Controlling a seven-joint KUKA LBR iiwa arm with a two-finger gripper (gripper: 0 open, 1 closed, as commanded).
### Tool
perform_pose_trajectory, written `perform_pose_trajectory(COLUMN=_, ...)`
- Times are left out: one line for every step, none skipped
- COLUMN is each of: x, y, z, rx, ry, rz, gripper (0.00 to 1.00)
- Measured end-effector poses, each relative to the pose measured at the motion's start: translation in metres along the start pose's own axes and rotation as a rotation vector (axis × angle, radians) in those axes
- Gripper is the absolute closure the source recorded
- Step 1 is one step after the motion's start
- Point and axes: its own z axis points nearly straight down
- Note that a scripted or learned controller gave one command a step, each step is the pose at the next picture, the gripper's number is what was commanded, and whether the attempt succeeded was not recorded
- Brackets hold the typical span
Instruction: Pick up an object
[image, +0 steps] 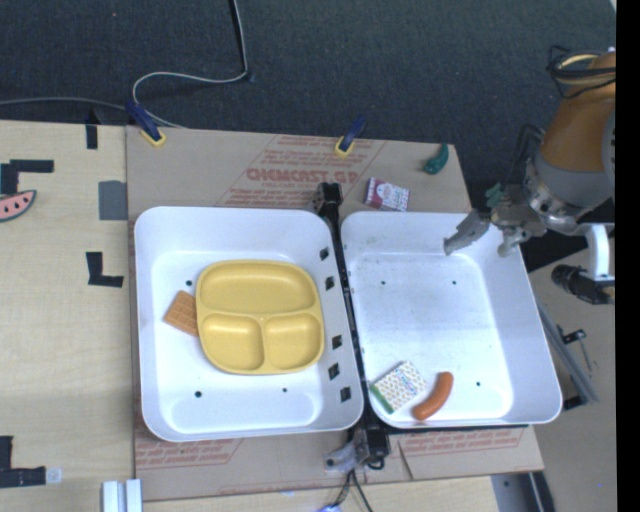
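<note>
Hovering over the upper right corner of the right bin (520, 330), the gripper (485, 232) is seen with fingers apart, holding nothing. A sausage (433, 396) and a small packet (398, 386) lie at the bin's lower edge.

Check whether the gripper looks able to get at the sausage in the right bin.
Probably yes: the sausage lies uncovered near the right bin's front edge, apart from the small packet, while the gripper hovers at the bin's far side.

A cardboard sheet (300, 175) covers the pale wooden bench (60, 330), beyond it dark grey carpet (380, 60).
</note>
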Motion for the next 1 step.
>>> perform_pose_trajectory(x=-0.0178, y=-0.0682, z=0.0714, rx=0.002, ry=0.000, rz=0.001, gripper=0.00)
